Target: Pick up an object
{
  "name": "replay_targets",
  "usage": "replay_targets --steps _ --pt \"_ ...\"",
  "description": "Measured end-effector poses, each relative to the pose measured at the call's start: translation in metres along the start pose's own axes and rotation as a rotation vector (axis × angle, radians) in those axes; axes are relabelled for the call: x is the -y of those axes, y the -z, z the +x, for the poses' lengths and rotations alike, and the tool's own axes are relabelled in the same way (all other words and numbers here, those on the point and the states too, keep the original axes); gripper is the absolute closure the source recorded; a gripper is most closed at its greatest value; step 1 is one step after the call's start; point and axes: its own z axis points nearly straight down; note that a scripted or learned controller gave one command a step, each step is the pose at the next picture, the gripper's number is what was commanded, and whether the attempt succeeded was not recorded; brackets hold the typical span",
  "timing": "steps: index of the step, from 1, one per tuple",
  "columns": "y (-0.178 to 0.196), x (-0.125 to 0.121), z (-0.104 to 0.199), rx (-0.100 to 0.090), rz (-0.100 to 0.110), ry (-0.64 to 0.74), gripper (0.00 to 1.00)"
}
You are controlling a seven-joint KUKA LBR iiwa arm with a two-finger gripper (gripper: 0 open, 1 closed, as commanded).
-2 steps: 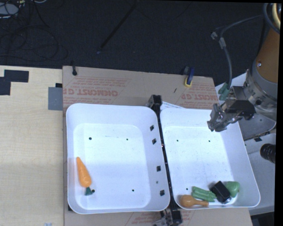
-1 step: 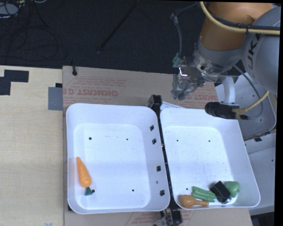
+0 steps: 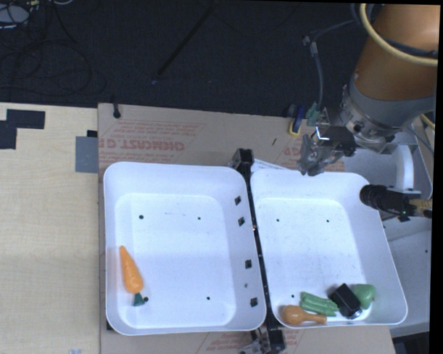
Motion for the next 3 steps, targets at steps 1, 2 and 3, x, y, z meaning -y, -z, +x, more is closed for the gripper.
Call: replay_targets --steps 1,2,3 --pt "-0.133 0.009 -0.027 0.0 0.016 -0.001 1.0" --pt "-0.14 -0.032 0.014 -0.001 -0.001 0.006 1.0" --pt "-0.036 -0.067 -0.002 0.001 -0.013 0.005 1.0"
